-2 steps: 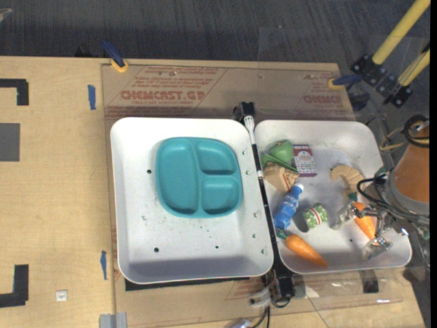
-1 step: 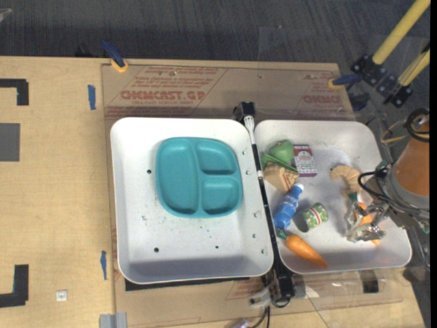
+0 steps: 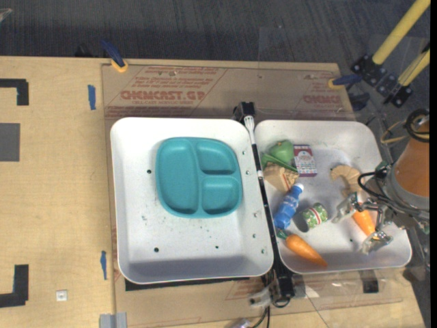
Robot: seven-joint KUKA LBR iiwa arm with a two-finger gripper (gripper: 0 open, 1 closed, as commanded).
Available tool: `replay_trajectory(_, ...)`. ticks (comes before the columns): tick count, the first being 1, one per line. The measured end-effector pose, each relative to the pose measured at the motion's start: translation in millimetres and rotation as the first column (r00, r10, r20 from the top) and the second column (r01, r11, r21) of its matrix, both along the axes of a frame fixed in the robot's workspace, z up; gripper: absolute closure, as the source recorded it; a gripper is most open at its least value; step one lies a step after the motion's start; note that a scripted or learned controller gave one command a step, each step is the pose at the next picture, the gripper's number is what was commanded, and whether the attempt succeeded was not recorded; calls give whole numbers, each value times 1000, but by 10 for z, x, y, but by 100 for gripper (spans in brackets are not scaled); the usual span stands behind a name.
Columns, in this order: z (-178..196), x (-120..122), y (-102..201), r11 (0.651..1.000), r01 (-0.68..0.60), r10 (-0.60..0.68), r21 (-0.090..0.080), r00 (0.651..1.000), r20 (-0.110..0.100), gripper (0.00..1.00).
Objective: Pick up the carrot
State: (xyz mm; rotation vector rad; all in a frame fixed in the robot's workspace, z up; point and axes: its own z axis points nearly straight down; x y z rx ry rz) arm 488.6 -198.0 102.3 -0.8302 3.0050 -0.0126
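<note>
A carrot (image 3: 305, 249) with a green top lies near the front edge of the right bin (image 3: 355, 134), pointing right. A second, shorter orange carrot-like piece (image 3: 364, 222) sits at the right side of that bin. My gripper (image 3: 364, 223) is low over this piece, with one metal finger (image 3: 349, 208) at its upper left end and the other at its lower right end. The orange piece is between them. The grey arm with its orange band (image 3: 415, 171) comes in from the right edge.
The right bin also holds a blue bottle (image 3: 287, 208), a green can (image 3: 315, 216), a green toy (image 3: 279, 153), a small red and white box (image 3: 304, 161) and tan pieces (image 3: 345, 175). A teal divided plate (image 3: 200, 176) lies in the left bin (image 3: 130, 203).
</note>
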Motion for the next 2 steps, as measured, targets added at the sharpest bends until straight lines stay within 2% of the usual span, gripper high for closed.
replay_trajectory(1, -122, 37, 33, 962, -272, 272, -5, 962, -9, 0)
replay_trajectory(2, 7, 87, 64, 962, -273, 273, -7, 962, 5, 100)
